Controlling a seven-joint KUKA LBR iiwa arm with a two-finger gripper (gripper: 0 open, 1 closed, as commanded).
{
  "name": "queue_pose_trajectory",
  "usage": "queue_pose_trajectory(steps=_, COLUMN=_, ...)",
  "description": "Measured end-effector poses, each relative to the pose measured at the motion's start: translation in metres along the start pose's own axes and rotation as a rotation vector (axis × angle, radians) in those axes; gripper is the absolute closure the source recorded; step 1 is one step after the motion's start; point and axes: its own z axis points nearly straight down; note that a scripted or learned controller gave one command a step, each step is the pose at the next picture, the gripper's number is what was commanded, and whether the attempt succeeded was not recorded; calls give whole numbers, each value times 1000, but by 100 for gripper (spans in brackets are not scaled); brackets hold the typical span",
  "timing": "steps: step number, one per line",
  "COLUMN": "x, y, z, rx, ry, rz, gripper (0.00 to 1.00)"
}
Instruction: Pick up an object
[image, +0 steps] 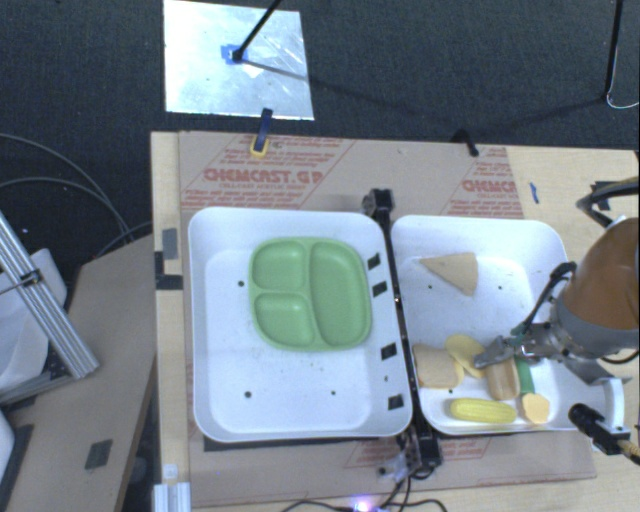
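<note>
My gripper (498, 353) reaches in from the right and hangs low over the near part of the right bin (520, 245). Just under and beside it lie several toy foods: a pale yellow piece (463, 352), a tan slab (434, 369), a brown bread-like piece (501, 381) and a green stick (525, 376). A yellow corn cob (482, 410) and a small yellow round piece (537, 407) lie by the front wall. A tan wedge (452, 270) lies apart at the back of this bin. No object visibly sits in the gripper.
The left bin (220, 390) holds a green divided plate (308, 293). A black divider (392, 300) separates the bins. The arm's orange band (612, 285) hangs over the right bin's right edge. Cardboard (330, 170) lies behind the bins.
</note>
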Motion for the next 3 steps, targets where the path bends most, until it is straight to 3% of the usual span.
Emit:
queue_pose_trajectory(steps=1, x=-1, y=1, z=-13, rx=-3, ry=0, rz=0, gripper=100)
queue_pose_trajectory(steps=2, x=67, y=32, z=-103, rx=-6, ry=3, rz=-12, gripper=100)
queue_pose_trajectory(steps=3, x=127, y=48, z=-188, rx=-7, ry=5, rz=-11, gripper=100)
